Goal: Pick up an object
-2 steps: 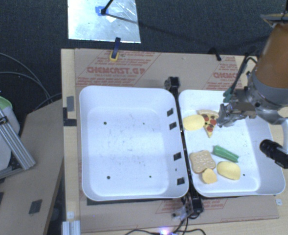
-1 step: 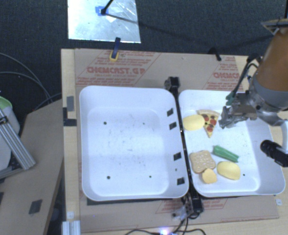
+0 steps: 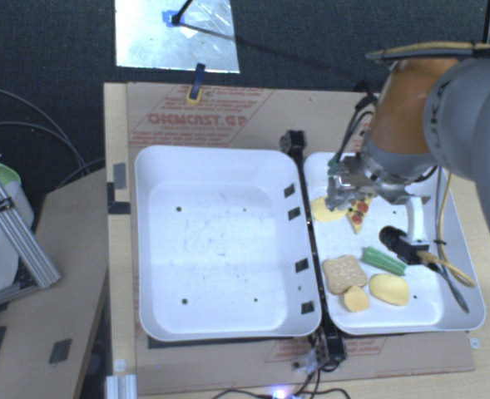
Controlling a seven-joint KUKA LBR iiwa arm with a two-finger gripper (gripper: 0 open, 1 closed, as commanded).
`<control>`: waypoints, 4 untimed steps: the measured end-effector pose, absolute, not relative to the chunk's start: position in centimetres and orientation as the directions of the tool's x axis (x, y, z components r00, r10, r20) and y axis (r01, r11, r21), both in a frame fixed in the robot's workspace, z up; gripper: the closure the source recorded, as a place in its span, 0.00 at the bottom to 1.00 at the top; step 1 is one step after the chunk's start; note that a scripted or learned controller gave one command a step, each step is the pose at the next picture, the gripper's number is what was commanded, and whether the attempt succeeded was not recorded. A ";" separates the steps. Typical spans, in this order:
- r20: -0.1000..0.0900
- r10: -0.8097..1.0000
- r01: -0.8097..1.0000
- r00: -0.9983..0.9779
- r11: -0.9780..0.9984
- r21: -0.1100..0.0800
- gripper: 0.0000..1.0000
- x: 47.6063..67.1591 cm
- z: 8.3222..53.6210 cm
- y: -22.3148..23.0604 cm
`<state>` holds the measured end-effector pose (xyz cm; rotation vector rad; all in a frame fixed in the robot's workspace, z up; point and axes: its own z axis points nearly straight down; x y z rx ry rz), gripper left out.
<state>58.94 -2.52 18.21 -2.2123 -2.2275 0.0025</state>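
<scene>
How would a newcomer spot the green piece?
Start at the right-hand white bin and look at its near half. The green piece lies just behind the rounded yellow lump, right of the tan cracker. It is the only green, elongated item there.

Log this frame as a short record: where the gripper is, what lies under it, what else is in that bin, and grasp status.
gripper: gripper low over the right bin, back left part
under or beside it: yellow disc, pizza slice
front of bin: cracker, green piece, yellow lump, yellow block
grasp: cannot tell from this view
</scene>
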 end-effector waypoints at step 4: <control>0.006 1.000 1.000 -0.007 0.007 0.021 1.00 48.7 54.4 9.3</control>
